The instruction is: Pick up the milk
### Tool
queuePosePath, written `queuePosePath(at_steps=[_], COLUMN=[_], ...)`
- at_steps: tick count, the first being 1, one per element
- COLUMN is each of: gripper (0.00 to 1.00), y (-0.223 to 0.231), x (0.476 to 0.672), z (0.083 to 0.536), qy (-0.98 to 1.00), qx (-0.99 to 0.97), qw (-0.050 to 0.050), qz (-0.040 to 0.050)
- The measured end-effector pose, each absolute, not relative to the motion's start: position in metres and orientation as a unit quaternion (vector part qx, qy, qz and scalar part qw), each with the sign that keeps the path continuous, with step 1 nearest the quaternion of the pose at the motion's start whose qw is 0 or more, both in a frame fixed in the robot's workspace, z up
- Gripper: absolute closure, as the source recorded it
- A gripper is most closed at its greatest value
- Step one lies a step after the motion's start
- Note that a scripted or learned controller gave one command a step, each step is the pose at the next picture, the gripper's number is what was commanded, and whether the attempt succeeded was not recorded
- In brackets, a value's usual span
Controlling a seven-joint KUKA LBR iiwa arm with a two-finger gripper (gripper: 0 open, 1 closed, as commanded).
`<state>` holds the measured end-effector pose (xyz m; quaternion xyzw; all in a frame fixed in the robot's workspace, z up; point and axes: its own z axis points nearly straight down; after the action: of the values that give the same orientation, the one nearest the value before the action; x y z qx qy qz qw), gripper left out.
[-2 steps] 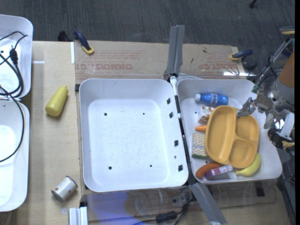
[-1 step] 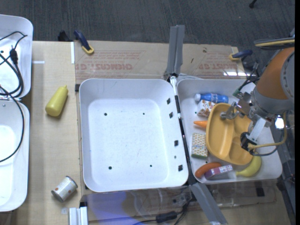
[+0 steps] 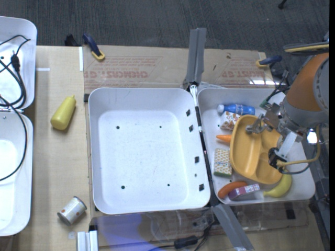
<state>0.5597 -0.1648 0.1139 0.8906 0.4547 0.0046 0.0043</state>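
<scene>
The milk (image 3: 237, 109) lies at the right bin's (image 3: 309, 190) far edge, just beside a yellow bowl (image 3: 251, 150). The hand (image 3: 260, 124) sits over the bowl rim, its state unclear; descending here risks catching the bowl instead.

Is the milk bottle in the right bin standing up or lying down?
Lying down. The milk rests on its side along the right bin's far wall, white cap end pointing left, just beyond the yellow bowl.
</scene>
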Motion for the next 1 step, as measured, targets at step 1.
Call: queuePosePath(at_steps=[1], gripper=[1.0], y=[-0.1646], x=[0.5601], z=[0.1206], qy=[0.456], qx=[0.89], qw=[0.003], qz=[0.003])
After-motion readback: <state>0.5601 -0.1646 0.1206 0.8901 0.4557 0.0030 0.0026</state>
